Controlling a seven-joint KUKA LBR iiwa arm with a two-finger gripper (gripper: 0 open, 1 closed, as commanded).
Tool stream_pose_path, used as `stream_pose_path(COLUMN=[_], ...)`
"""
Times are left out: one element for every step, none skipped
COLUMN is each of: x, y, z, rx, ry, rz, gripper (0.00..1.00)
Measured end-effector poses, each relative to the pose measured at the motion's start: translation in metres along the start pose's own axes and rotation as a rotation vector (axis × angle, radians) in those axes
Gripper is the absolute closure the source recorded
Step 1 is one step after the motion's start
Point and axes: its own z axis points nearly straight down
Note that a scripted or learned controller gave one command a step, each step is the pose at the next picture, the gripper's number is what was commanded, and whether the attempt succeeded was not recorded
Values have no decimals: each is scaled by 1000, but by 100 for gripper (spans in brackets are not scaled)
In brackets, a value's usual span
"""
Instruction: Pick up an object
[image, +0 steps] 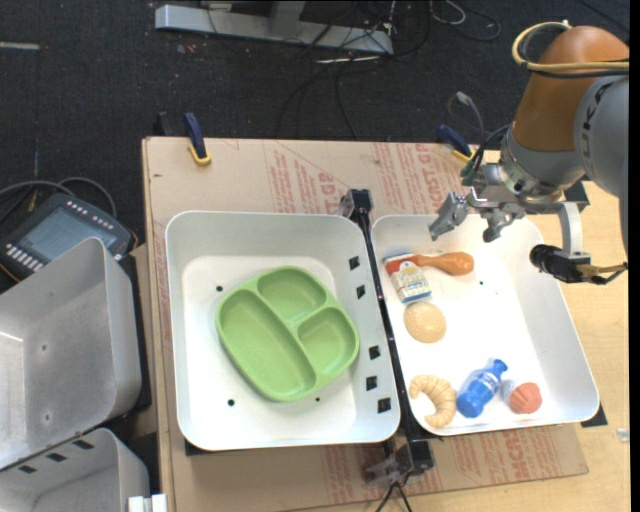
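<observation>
**Desk:** What's on the bench?

**Photographer:** Two shallow white bins side by side on a brown board. The left bin (190, 330) holds a green divided plate (288, 332), three compartments, lying tilted near the middle. The right bin (560, 330) carries the small items.

**Desk:** List them.

**Photographer:** Toward the far end, a toy chicken drumstick (445, 263), tan, lying crosswise, its bone end touching a small red-and-white packet (409, 279). Just below the packet, a pale round bun-like piece (425, 323). Along the near wall, a croissant (435, 397), a blue bottle (480, 388) tilted beside it, and a reddish-orange toy strawberry-like piece (525, 398) at the corner.

**Desk:** And the arm?

**Photographer:** The grey arm with its orange band (565, 85) comes in from the right. The gripper (468, 222) hangs over the far end of the right bin, above and just beyond the drumstick. Its two fingers (446, 218) are spread apart, nothing between them.

**Desk:** Anything touching?

**Photographer:** From this slant I cannot tell the height of the fingers over the bin floor. Grey housings sit off the board at the left.
</observation>
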Motion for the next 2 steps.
stream_pose_path(x=[0,2], y=[3,-5], z=[-9,38], rx=[-14,-10], ry=[-2,-2], rz=[-2,0], gripper=[0,0])
